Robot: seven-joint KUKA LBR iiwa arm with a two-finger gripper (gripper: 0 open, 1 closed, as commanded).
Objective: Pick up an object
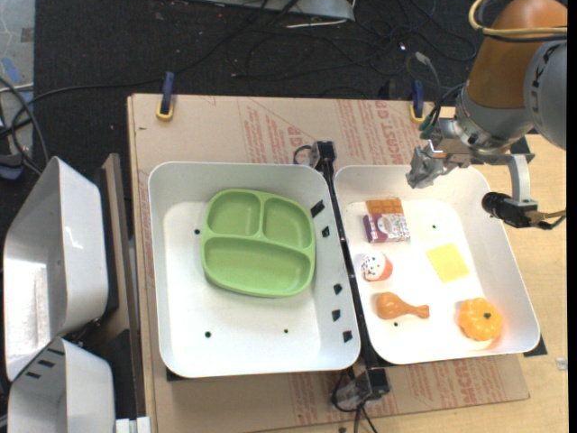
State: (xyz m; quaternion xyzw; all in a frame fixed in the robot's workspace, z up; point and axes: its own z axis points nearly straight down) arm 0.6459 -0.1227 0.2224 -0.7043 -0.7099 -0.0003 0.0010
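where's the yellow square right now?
The yellow square lies flat in the right bin, toward its right side in the camera view, right of the small box and above the orange pumpkin.

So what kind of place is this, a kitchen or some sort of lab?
Most likely a robotics lab bench, not a kitchen. A grey arm with an orange band reaches over two white bins, the board under them is clamped down, loose cables lie around, and the food, like the drumstick, looks like toys.
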